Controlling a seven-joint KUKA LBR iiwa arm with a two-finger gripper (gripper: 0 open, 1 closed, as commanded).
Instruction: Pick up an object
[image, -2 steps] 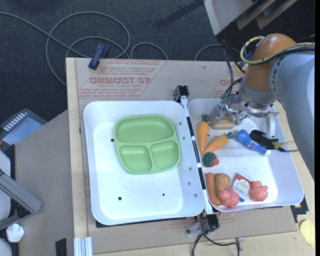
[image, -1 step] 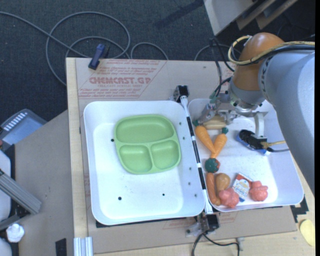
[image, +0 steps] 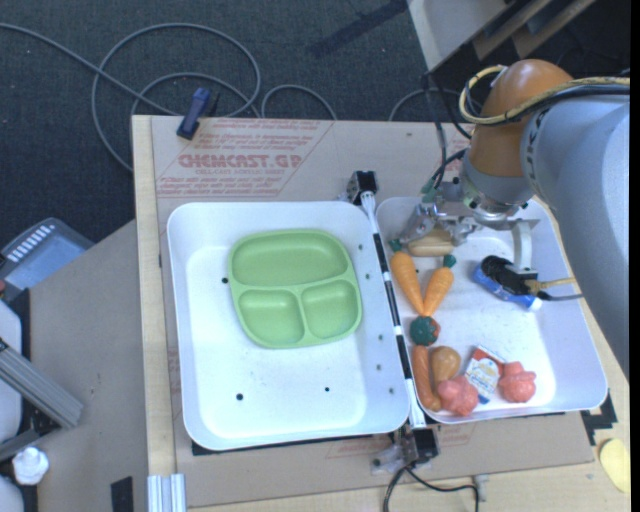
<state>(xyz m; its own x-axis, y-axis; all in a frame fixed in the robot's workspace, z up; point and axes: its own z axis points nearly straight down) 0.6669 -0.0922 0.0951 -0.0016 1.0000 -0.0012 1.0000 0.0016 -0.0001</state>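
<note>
We are seeing a tan block (image: 432, 243) lying in the right bin (image: 570, 345), its long axis running left-right. The end effector (image: 447, 215) is hovering just above it; we cannot tell its opening.

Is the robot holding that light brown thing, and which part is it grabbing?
It cannot be told. The end effector is low over the tan food piece at the right bin's back end, but a grip isn't visible.

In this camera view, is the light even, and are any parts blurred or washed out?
Camera view: soft, even light; the green tray casts almost no shadow; the right bin looks nearly washed out white; the arm at the right edge is large and soft; small toys are slightly blurred.
</note>
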